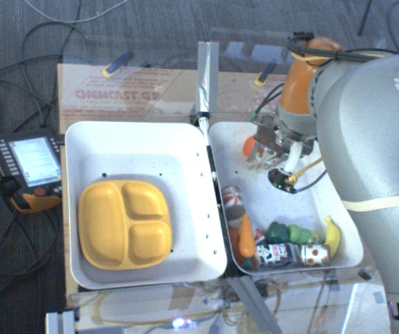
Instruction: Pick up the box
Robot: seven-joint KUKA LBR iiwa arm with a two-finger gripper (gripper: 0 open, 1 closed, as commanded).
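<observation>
Box not yet picked up, arm over the far end of the right bin (345, 218).
The gripper (269, 152) hovers by an orange object (249, 146), and I cannot tell its state; the box (274, 253) lies untouched at the near edge, beside the carrot (244, 239).

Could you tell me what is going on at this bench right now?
The arm reaches in from the right, and its gripper is over the far part of the right bin. The task is to pick up the box, which lies at the near edge of that bin among a banana, a can and other small items, apart from the gripper. The left bin holds a yellow divided tray.
</observation>
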